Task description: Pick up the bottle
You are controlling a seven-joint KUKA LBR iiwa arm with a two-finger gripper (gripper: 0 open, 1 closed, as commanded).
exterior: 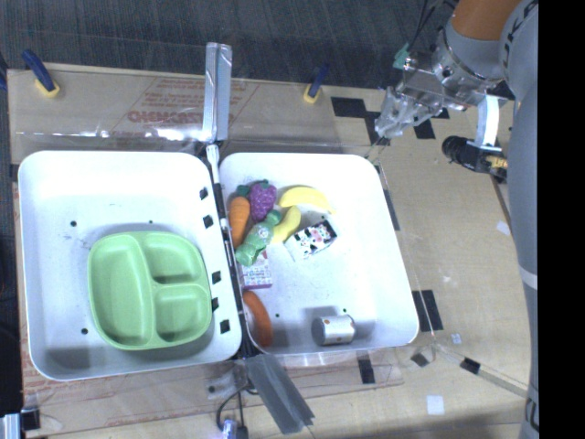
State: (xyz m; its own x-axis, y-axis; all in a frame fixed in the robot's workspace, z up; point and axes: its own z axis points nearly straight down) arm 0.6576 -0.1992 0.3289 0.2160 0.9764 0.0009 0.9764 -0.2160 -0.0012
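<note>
The bottle (253,243) lies on its side in the right bin (384,245), hard against that bin's left wall at about 9 o'clock from the bin's centre. It is small and green, with a paler cap end. Long axis runs on a slant, roughly 1 o'clock to 7 o'clock, cap end toward 1 o'clock, base toward 7 o'clock.

Neighbours: carrot (239,218) just beside it at 11 o'clock; purple grapes (263,198) at 12 o'clock; two bananas (303,199) at 2 o'clock, the lower one close to the cap end. A small white card with dark marks (313,238) sits at 3 o'clock from the bottle. A red-and-white packet (257,273) touches the base end at 6 o'clock, and an orange rounded object (258,318) lies further down the left wall. A metal can (335,328) lies on its side near the bin's front edge.

Left bin (55,208) holds a green divided tray (151,289).

Gripper (388,128) is outside the right bin, above the bench beyond its far right corner, well apart from the bottle. Nothing is seen between its fingers; how far open they are, cannot tell.
</note>
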